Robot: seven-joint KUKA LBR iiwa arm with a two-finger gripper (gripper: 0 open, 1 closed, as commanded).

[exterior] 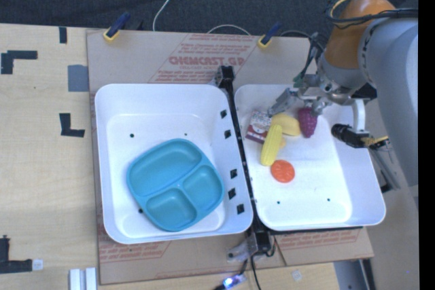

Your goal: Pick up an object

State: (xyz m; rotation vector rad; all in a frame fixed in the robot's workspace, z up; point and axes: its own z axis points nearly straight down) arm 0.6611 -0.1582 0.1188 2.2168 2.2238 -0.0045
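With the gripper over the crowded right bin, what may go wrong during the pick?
1. The purple toy fruit, yellow corn-shaped toy and small red-and-white packet lie packed together, so the gripper may knock or catch a neighbour.
2. The round orange toy lies close by and might roll if the pile shifts.

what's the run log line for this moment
arm: over right bin | hand: above purple item | nearby: yellow items, orange piece | left bin: blue tray
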